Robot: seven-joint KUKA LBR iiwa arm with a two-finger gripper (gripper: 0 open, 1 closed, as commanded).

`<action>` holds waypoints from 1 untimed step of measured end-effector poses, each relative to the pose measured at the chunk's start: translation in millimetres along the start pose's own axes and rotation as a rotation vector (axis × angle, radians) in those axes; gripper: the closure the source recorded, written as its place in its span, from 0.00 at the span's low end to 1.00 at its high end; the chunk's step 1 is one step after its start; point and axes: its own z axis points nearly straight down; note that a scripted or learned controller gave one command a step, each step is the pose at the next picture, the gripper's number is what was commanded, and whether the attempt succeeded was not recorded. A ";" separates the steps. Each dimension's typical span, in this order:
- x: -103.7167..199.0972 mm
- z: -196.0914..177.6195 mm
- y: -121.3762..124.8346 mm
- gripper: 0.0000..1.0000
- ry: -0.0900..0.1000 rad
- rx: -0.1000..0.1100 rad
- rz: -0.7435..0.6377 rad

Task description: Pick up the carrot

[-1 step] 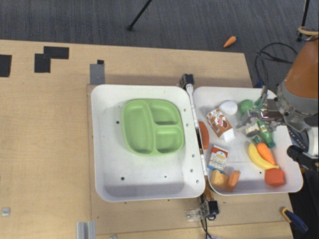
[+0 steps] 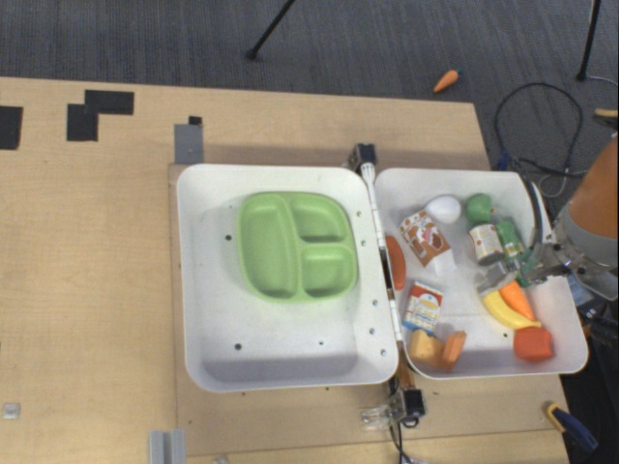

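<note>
The carrot (image 2: 520,300), a short orange wedge, lies in the right bin (image 2: 571,361) near its right wall, resting against a yellow banana (image 2: 500,309). My gripper (image 2: 515,276) reaches in from the right and sits low, just above the carrot's upper end and touching or nearly touching it. The grey arm and its orange band (image 2: 592,201) stand over the bin's right edge. The carrot's top end is partly hidden by the gripper.
An orange-red block (image 2: 534,343) lies just below the carrot. A can (image 2: 486,243), green bottle (image 2: 509,236), green ball (image 2: 478,206), white ball (image 2: 445,208), snack packet (image 2: 424,237) and small carton (image 2: 423,307) crowd the right bin. The left bin holds a green divided plate (image 2: 295,245).
</note>
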 end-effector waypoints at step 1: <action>-12.5 74.6 47.1 0.00 0.000 -0.001 -0.479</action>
